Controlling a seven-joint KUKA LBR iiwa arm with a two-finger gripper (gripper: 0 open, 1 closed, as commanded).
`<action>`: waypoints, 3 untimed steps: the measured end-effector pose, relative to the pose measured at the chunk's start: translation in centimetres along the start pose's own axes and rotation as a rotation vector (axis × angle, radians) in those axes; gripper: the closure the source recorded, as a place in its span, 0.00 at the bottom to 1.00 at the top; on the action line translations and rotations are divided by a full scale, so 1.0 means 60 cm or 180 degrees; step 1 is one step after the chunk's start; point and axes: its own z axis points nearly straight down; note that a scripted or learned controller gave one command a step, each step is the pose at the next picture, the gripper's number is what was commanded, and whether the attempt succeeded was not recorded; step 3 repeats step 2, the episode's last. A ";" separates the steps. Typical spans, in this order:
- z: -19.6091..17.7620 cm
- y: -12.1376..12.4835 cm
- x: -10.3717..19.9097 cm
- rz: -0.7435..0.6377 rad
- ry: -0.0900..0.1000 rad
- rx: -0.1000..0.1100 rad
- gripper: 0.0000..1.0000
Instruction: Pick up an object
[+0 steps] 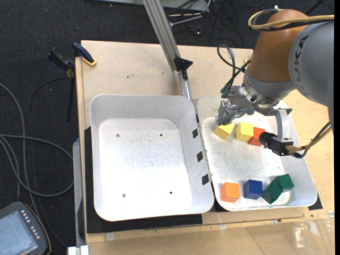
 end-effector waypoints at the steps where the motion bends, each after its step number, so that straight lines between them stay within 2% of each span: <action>1: -0.009 -0.003 0.088 0.0003 -0.0001 -0.0003 1.00; 2: -0.019 0.003 0.170 0.0007 -0.0001 -0.0005 1.00; 3: -0.019 0.003 0.170 0.0007 -0.0001 -0.0005 1.00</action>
